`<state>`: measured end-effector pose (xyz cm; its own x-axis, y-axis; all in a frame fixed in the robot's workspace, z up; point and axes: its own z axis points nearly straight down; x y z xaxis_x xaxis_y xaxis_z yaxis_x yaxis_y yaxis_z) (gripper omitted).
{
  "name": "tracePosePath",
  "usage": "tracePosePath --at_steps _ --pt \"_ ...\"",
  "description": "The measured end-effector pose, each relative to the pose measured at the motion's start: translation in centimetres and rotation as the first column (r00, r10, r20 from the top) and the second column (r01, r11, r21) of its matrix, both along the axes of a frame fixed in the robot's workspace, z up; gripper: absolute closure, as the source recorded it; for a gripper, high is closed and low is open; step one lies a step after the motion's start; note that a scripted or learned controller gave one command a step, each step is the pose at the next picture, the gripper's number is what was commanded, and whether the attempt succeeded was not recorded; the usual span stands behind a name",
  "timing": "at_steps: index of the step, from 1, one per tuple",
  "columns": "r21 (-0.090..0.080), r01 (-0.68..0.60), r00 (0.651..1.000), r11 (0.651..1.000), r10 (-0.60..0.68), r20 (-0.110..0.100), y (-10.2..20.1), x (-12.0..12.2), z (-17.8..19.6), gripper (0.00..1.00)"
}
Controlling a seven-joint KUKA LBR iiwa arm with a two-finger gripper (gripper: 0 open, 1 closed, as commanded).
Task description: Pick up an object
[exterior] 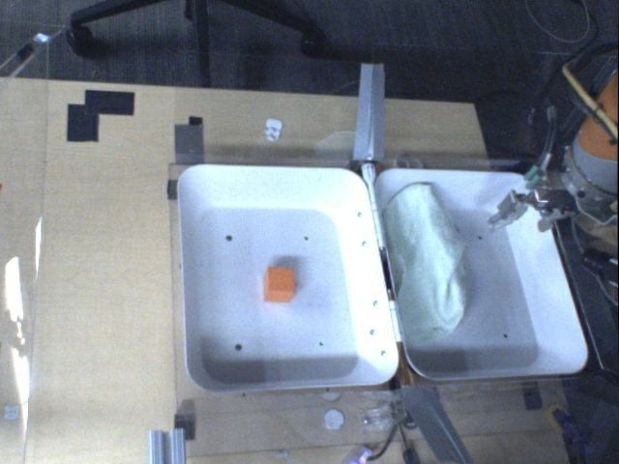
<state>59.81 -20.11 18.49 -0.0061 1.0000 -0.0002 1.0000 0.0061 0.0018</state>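
Note:
A small orange cube (280, 284) sits near the middle of the left bin (208, 356). A pale, crumpled cloth (426, 259) lies along the left side of the right bin (551, 356). My gripper (524, 217) hangs over the right bin's upper right part, reaching in from the right edge. It is open, nothing sits between its fingers, and it is well apart from the cloth and far from the cube.
A metal post (369, 114) stands at the back where the two bins meet. Black tape marks (97, 112) lie on the wooden bench at the far left. A chair base (198, 8) stands on the floor behind the bench, and cables hang at the right.

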Motion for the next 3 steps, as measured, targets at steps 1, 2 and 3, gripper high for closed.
tracePosePath --at_steps 1,2,3 --pt "-0.006 -0.355 0.935 0.935 0.355 0.008 -0.3 5.5 -8.6 0.00" --pt "-0.012 -0.360 0.933 0.933 0.360 0.014 -0.2 5.8 -7.3 1.00" --pt "-0.006 -0.380 0.925 0.925 0.380 0.007 2.3 7.3 3.1 1.00"
